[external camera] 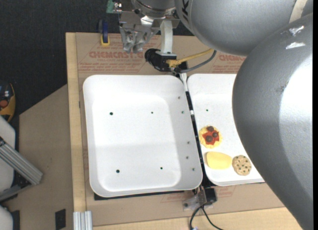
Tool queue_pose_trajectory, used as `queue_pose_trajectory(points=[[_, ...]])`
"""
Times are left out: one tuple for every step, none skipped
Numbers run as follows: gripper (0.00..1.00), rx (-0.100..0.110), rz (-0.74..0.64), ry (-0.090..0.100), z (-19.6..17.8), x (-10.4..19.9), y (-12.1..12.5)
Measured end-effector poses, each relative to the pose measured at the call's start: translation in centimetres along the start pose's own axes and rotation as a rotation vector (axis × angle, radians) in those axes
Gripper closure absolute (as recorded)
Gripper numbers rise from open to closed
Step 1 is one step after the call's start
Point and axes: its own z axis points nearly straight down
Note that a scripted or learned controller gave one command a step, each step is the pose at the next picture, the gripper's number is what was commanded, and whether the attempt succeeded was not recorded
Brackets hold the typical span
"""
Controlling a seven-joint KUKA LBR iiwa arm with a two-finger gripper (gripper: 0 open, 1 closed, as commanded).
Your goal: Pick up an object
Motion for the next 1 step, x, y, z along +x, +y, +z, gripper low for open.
queue_pose_trajectory(points=[[1.00,0.016,0.002,-0.005,5.31,-0.02,0.23]])
